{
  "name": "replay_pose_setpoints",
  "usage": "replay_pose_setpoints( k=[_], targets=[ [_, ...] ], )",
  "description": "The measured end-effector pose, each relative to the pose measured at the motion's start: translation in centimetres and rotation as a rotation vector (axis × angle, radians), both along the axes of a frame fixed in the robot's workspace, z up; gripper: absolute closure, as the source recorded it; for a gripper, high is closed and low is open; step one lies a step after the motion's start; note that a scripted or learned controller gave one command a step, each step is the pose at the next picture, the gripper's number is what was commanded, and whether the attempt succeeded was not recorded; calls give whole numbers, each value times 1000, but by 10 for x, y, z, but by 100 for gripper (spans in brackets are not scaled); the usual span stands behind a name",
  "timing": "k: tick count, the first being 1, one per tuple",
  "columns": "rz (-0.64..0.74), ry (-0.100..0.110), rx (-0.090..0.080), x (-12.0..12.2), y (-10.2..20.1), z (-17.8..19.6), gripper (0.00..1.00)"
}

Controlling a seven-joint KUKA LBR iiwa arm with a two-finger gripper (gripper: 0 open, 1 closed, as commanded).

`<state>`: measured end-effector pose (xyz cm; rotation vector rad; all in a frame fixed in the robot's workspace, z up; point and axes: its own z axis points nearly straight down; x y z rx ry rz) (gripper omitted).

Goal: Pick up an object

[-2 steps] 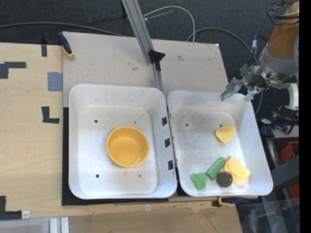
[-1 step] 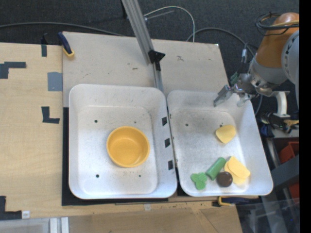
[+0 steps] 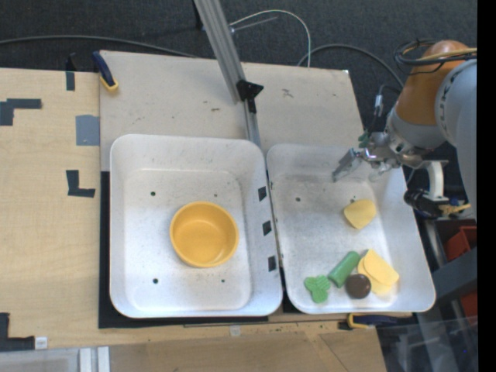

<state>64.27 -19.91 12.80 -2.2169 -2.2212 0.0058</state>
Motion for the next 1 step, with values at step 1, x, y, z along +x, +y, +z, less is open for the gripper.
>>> replay_pose_setpoints(
  k=[1],
  targets=[
    [2,-4,-1,1,1,13,100]
  ],
)
